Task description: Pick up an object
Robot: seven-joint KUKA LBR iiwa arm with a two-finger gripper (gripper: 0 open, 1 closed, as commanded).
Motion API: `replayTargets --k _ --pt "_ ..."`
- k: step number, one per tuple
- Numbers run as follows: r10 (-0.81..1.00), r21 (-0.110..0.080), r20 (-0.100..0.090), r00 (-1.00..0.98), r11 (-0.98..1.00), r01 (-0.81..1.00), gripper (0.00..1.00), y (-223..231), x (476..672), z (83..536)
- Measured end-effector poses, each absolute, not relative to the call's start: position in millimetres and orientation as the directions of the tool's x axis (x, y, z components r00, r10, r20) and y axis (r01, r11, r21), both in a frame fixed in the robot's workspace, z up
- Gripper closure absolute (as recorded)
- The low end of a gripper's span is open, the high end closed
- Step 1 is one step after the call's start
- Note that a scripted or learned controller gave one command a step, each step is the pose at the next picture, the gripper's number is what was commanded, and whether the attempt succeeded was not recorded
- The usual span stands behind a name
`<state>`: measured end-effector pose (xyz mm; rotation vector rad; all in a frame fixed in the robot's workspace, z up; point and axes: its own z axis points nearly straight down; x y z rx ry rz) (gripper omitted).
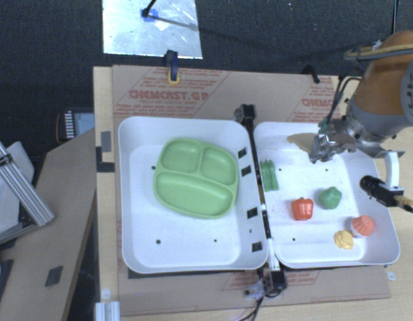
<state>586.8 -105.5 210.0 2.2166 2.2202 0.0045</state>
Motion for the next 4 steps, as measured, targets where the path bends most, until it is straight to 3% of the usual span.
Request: replayTargets --k 1,4 --pt "1.000 0.003 0.000 -0.004 0.004 1.000 1.00 -105.4 587.8 235.6" --pt "1.000 0.001 0.001 -0.008 0.008 1.000 1.00 44.4 552.3 237.4"
